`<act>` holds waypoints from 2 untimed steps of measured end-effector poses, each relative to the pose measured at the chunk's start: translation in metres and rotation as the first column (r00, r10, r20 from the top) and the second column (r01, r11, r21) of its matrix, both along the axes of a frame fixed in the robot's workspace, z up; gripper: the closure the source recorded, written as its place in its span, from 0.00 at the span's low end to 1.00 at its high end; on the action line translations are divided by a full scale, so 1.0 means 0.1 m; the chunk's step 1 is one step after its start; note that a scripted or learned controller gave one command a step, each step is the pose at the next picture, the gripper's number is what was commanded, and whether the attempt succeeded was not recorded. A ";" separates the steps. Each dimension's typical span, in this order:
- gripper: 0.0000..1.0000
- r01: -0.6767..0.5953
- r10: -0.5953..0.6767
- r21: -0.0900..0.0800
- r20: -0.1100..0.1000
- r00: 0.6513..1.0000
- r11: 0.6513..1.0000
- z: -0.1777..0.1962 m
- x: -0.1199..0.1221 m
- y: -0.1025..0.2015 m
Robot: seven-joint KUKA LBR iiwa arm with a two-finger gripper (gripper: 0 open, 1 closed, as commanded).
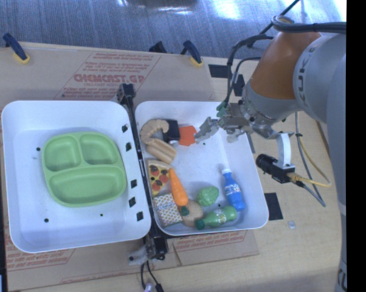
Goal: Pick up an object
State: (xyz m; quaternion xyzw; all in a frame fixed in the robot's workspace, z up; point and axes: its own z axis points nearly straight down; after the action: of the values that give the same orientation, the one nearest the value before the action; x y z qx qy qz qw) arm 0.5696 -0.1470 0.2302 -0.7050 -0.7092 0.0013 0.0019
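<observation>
Nearest to the camera, along the front wall of the right bin (pixel 256 181), lie a green bottle (pixel 218 218), a checked packet (pixel 167 209) and a pale round piece beside it. A little further in there are a carrot (pixel 179 190), a pizza slice (pixel 158 177), a small green vegetable (pixel 208 195) and a blue bottle (pixel 232 189). All of them rest on the bin floor — none is lifted. In the left bin (pixel 19 163) a green divided plate (pixel 84 167) lies flat, with nothing on it.

Further back in the right bin are a hot-dog bun (pixel 160 149), a croissant (pixel 155 128) and an orange-red block (pixel 187 135) with a dark piece just beside it. The gripper (pixel 205 130) hangs over this far part of the bin, just to the right of the orange-red block. One pale finger points toward the block, but I cannot tell if the fingers are apart or together, and I see no object between them.

So my judgement is that the task is at an early stage: the arm is placed near a possible target — probably the orange-red block — but nothing is picked up. What is left is the grasp itself and the lift out of the bin.
</observation>
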 end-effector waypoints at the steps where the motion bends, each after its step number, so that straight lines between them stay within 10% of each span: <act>1: 0.00 0.000 0.000 -0.001 0.004 1.000 1.000 -1.37 -0.37 0.35; 2: 1.00 -0.005 0.005 0.000 0.001 1.000 1.000 -1.27 -0.37 0.36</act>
State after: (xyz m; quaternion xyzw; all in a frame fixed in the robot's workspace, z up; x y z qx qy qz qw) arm 0.5325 -0.1114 0.1031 -0.7030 -0.7112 0.0012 0.0016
